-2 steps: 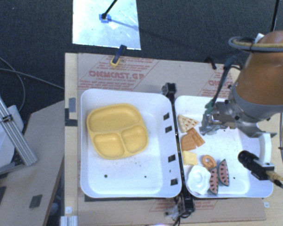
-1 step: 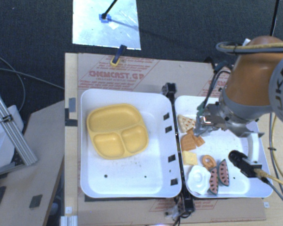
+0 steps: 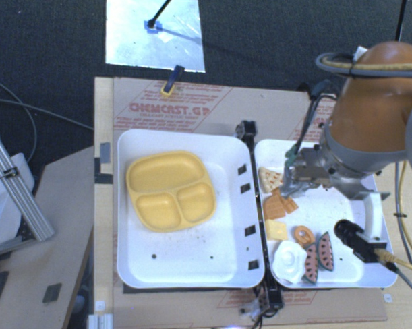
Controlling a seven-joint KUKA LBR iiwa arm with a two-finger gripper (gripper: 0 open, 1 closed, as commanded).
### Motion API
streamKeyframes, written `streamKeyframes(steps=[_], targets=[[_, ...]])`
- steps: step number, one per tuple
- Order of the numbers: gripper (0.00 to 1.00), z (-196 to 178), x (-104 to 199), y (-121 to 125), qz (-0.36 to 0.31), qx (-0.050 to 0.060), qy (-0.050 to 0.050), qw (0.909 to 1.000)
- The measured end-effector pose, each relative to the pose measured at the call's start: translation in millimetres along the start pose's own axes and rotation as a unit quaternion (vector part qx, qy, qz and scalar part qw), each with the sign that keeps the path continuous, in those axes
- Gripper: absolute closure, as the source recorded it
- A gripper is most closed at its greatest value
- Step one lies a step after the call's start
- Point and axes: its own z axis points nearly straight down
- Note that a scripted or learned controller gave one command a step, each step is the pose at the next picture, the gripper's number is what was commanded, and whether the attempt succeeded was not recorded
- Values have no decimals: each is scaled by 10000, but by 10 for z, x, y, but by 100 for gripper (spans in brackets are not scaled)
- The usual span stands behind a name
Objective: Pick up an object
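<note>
Watermelon slices [image 3: 319,257] near edge, right bin [image 3: 364,277]; gripper [image 3: 289,187] low over waffle piece [image 3: 279,206], grip state unclear. Approach step; next needs closing, lifting.

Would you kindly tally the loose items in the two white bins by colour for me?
Yellow: 2, the divided tray and the cheese piece
Orange or tan: 3, the waffle, the wedge and the small ring
White: 1, the cup
Red: 2, the melon slices
Total: 8
</note>
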Motion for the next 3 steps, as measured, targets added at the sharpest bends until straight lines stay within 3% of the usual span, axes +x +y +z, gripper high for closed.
streamKeyframes(steps=[1,2,3], targets=[[100,16,137,2,6,19,-5,10000],[100,22,-6,128,39,11,-10,10000],[100,354,-255,-8,43,30,-11,10000]])
